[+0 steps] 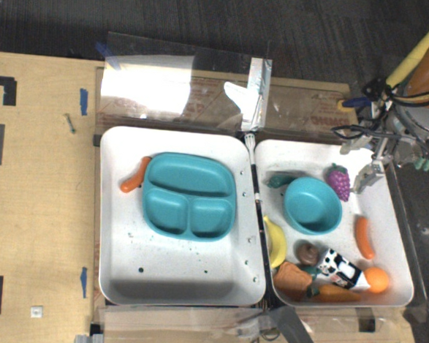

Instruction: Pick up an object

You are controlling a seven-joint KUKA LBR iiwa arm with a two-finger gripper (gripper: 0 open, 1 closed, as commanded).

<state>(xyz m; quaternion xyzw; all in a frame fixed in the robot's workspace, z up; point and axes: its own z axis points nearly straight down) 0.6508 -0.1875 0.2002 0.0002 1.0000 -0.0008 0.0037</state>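
Looks like light, knobbly plastic grapes (338, 182) just beside the hand (370, 174), best pinched across the middle, finger state impossible to tell.

Right bin (403, 250) crowded; left bin (113, 255) front floor open.

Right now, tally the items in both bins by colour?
Teal: 2, divided plate, bowl
Orange: 3, carrot-like piece, sausage-like piece, round fruit
Purple: 1, grapes
Yellow: 1, banana
Black-and-white: 1, toy
Total: 8 clearly identifiable
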